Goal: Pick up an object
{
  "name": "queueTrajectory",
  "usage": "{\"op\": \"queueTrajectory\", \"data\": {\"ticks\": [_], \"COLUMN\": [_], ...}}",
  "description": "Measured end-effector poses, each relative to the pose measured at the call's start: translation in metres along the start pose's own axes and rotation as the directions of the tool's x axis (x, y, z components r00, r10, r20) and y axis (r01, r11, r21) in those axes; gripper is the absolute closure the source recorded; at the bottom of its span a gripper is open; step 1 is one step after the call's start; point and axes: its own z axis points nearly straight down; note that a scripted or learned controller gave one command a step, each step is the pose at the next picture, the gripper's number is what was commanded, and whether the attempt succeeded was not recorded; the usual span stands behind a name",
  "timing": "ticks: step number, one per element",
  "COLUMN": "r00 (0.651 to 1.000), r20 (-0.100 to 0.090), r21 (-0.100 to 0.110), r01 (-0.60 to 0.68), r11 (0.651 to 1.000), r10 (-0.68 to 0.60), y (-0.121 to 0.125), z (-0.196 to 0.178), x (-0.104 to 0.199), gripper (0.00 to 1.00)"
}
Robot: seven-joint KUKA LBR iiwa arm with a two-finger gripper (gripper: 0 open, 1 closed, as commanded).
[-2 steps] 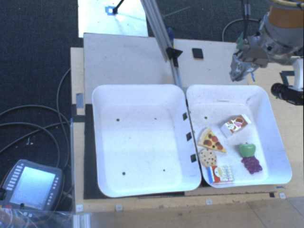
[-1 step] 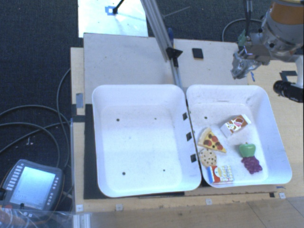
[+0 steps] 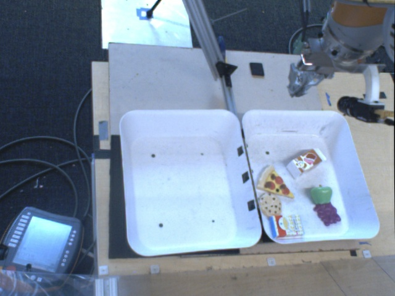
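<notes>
The right bin [image 3: 345,134] holds several small toys: a pizza slice [image 3: 275,182], a white and red carton [image 3: 305,162], a green pepper [image 3: 321,193], purple grapes [image 3: 328,213], a cookie [image 3: 270,204] and a flat printed packet [image 3: 287,226]. My gripper [image 3: 299,84] hangs above the bench just behind the right bin's far rim, apart from all the toys. Nothing shows between its fingers.
The left bin [image 3: 133,134] lies beside the right one. A slanted metal pole [image 3: 207,29] crosses the bench behind the bins, with a small black block [image 3: 257,69] near it. A teach pendant [image 3: 40,239] and cables lie on the floor at the left.
</notes>
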Motion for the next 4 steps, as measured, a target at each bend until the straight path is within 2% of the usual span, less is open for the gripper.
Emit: {"op": "queueTrajectory", "data": {"ticks": [4], "r00": [1.0], "r20": [0.001], "r21": [-0.008], "r01": [0.003], "r11": [1.0], "r10": [-0.003], "y": [0.0], "z": [-0.045], "x": [0.0], "gripper": [1.0]}}
